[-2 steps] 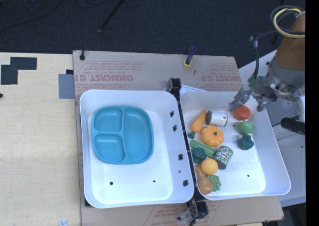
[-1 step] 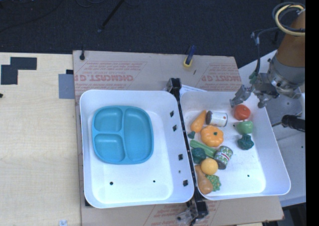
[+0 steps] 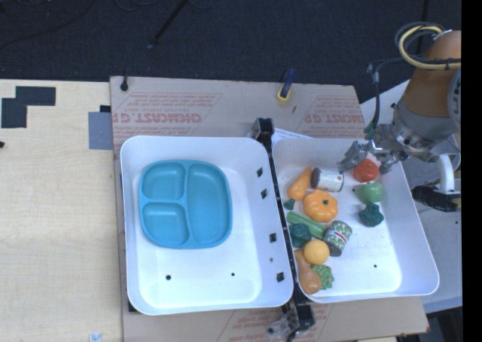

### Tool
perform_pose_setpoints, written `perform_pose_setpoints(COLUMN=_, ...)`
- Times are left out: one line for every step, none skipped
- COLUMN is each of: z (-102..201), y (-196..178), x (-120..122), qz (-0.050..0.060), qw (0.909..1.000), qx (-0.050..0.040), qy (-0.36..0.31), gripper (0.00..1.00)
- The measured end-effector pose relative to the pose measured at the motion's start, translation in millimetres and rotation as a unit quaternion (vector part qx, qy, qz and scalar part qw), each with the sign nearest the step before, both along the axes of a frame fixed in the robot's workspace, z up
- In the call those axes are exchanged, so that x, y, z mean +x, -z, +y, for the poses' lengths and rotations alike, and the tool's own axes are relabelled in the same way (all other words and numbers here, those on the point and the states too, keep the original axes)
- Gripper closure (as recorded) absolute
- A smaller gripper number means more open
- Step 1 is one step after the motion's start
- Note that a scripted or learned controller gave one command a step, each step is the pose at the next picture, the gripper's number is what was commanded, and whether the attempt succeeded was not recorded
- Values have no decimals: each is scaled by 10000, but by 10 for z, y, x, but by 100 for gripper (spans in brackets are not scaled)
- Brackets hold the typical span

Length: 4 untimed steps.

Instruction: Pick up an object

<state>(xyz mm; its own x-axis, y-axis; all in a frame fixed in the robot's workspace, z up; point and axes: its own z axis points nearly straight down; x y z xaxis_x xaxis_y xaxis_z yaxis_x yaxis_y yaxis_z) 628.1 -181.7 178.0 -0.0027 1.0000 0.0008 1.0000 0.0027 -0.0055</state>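
Hovering gripper [image 3: 367,157] at right bin's [image 3: 422,258] upper edge | jaws spread over red tomato [image 3: 366,170] | your open room: bin's lower right floor.

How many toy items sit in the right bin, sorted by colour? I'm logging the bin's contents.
Orange or yellow: 4, among them the pumpkin and the carrot
Green: 4, among them the broccoli
Red: 1, the tomato
White or printed cans: 2, one being the white can
Total: 11; tightly packed, so approximate
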Motion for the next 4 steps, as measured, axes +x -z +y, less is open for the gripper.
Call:
perform_pose_setpoints(z=39, y=636, x=-46, qz=12, qw=10000, qx=7, qy=7, gripper=0)
perform_pose_setpoints(z=69, y=920, x=-44, qz=-6, qw=10000, qx=0, qy=-6, gripper=0)
perform_pose_setpoints(z=67, y=799, x=-37, qz=-12, qw=10000, qx=1, qy=-8, gripper=100)
perform_pose_setpoints(z=3, y=350, x=-3, qz=-37, qw=10000, qx=-7, qy=10, gripper=100)
